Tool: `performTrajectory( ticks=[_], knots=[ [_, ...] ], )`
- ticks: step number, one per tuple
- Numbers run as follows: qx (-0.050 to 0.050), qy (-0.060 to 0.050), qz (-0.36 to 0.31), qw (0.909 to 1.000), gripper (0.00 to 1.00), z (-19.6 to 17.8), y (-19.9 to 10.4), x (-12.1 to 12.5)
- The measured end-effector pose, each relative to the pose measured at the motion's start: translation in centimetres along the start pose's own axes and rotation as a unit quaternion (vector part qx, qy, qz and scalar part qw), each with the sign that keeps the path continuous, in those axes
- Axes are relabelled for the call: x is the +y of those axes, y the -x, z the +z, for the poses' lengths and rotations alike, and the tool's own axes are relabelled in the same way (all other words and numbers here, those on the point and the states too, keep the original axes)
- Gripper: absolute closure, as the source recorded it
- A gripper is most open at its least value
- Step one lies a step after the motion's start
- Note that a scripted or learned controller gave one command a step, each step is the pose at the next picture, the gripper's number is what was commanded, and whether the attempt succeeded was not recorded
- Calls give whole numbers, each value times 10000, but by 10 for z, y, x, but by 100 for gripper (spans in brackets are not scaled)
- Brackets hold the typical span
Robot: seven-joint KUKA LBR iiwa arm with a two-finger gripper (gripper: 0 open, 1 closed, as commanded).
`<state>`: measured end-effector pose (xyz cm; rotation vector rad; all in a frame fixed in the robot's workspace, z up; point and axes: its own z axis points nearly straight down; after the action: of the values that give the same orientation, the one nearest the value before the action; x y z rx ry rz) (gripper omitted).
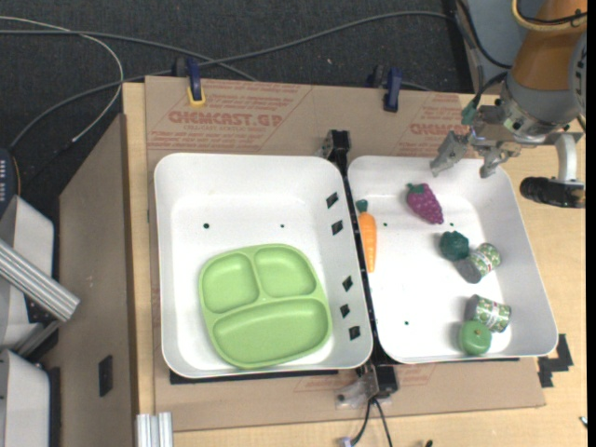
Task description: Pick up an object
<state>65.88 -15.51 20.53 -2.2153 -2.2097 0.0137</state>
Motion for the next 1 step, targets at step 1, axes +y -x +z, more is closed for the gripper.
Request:
performTrajectory(
  ticks=[1],
  knots=[
    [-12, 73, -14, 10000, 0, -9, 0, 3]
  ],
)
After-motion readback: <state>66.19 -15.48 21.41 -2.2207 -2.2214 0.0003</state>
